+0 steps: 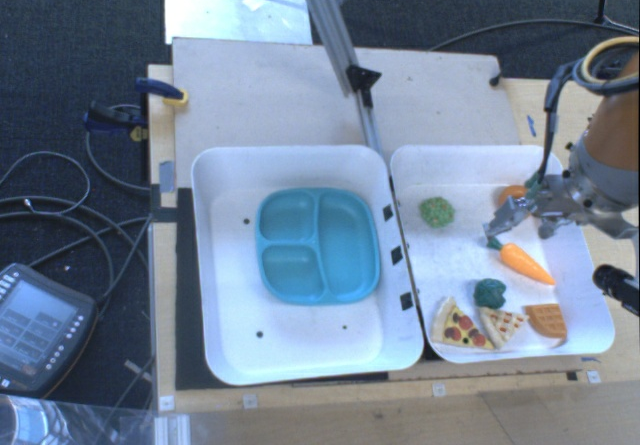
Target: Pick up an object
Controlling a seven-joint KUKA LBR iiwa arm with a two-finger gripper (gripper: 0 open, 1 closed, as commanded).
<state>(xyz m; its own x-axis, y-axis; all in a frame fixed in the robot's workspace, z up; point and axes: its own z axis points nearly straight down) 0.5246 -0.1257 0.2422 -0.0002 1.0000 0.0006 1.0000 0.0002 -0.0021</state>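
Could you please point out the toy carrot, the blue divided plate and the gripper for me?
toy carrot (527, 264): camera view, middle of its orange body.
blue divided plate (349, 241): camera view, floor of its large right compartment.
gripper (522, 219): camera view, between its fingertips, above the carrot's green end.

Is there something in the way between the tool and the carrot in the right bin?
Nothing visible blocks it. The tool hangs just above the green end of the carrot, with bare bin floor around. The nearest other thing, an orange piece, lies behind the tool, not between them.
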